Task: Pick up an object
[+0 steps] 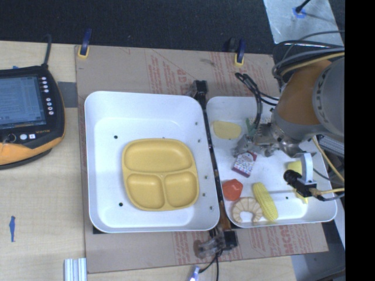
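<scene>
Small packet point(244, 165) lies in the right bin point(319, 215), the gripper point(251, 147) touching it; whether the jaws grip it, I cannot tell.

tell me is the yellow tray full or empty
Empty. The yellow tray lies flat in the left bin, and all three compartments show bare yellow plastic.

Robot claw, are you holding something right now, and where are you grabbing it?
It cannot be told. The gripper sits just above a small packet in the right bin, but no hold on it is visible.
</scene>
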`<state>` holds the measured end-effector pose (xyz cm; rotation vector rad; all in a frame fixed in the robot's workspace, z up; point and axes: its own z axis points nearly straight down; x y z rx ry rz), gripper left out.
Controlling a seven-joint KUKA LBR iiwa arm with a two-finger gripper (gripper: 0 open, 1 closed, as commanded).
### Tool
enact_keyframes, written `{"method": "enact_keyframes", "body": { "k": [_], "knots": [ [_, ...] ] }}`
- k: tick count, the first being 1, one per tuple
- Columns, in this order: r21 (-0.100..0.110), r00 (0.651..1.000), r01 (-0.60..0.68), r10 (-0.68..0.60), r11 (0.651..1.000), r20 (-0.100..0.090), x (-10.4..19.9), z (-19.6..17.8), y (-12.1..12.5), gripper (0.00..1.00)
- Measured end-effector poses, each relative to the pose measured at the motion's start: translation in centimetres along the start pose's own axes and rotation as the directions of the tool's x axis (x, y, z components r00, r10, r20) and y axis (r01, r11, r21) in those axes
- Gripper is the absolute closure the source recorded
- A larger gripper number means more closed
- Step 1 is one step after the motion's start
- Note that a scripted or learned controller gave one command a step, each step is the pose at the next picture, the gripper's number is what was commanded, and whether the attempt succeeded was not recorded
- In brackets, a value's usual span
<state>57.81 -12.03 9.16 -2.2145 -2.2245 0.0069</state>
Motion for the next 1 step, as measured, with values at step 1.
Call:
{"method": "enact_keyframes", "body": {
  "k": [1],
  "knots": [
    [0.002, 1.0, 0.004, -0.004, 1.0, 0.001, -0.08, -1.04, -0.01, 1.0]
  ]
}}
